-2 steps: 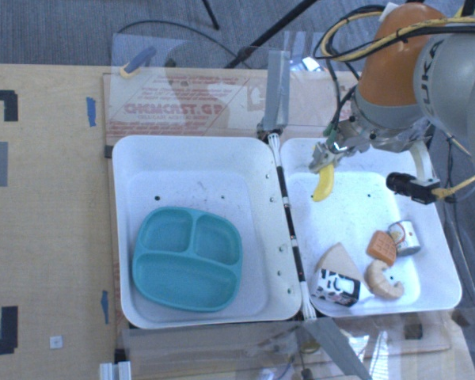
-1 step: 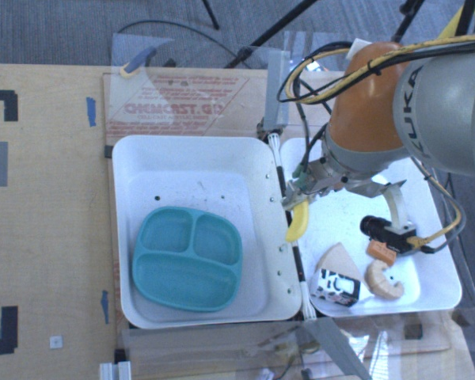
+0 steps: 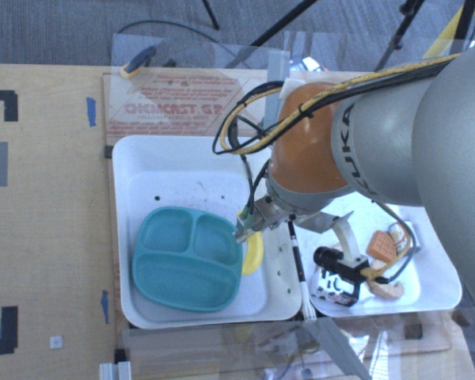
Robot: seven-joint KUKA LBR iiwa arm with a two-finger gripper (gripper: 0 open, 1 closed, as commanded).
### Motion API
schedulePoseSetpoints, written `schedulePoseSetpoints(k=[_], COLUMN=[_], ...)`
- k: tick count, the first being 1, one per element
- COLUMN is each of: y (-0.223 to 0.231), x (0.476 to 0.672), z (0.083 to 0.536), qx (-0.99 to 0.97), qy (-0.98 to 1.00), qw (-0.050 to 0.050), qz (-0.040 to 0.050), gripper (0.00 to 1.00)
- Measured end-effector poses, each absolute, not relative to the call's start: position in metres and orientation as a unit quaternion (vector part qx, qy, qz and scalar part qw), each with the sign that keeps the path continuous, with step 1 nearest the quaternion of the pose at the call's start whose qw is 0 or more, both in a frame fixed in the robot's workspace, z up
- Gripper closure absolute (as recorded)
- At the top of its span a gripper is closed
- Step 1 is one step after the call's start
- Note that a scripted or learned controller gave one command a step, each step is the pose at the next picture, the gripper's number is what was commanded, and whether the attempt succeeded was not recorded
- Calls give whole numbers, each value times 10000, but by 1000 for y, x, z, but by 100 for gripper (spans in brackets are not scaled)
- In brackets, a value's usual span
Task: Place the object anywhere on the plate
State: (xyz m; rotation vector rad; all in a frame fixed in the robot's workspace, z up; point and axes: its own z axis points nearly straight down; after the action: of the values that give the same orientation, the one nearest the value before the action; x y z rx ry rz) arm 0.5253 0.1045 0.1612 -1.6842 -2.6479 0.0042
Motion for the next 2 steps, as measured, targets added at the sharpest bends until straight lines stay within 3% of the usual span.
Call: schedulePoseSetpoints(k=[1,2], y=[104,103], x=[526,527], z=[161,170], qx=[-5373,-5382], qy=[-8434,-8428], qw=[14,14], qz=[11,12], gripper=[0,100])
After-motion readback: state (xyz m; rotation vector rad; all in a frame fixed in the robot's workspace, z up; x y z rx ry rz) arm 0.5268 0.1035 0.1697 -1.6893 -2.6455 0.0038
